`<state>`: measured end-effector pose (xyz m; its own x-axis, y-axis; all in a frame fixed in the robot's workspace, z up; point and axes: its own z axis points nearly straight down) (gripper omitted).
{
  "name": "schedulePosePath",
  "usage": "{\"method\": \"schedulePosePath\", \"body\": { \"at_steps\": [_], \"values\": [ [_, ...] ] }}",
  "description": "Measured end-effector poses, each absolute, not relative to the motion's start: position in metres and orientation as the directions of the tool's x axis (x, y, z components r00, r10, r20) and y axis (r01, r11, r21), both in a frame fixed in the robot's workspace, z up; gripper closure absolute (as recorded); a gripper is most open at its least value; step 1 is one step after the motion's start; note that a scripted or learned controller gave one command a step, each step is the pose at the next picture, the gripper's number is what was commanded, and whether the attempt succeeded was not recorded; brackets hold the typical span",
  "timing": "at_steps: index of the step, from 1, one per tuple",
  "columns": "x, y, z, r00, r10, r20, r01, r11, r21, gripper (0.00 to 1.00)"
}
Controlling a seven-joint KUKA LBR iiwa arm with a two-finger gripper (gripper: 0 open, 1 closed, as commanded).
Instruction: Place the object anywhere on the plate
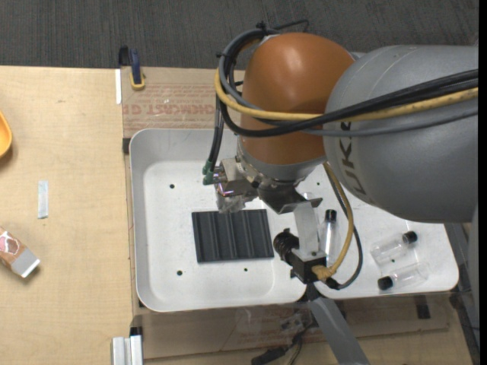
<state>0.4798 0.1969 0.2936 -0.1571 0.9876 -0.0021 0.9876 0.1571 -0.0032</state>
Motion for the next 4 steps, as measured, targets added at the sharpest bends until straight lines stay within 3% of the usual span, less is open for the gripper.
{"method": "schedulePosePath", "body": {
  "at_steps": [1, 2, 4],
  "values": [
    [0.514, 0.142, 0.293, -0.203, 0.979, -0.003, 0.979, 0.203, -0.003, 1.0],
    [0.478, 0.189, 0.301, 0.416, 0.909, -0.005, 0.909, -0.416, -0.002, 1.0],
    [0.478, 0.183, 0.304, 0.353, 0.936, -0.004, 0.936, -0.353, -0.001, 1.0]
  ]
}}
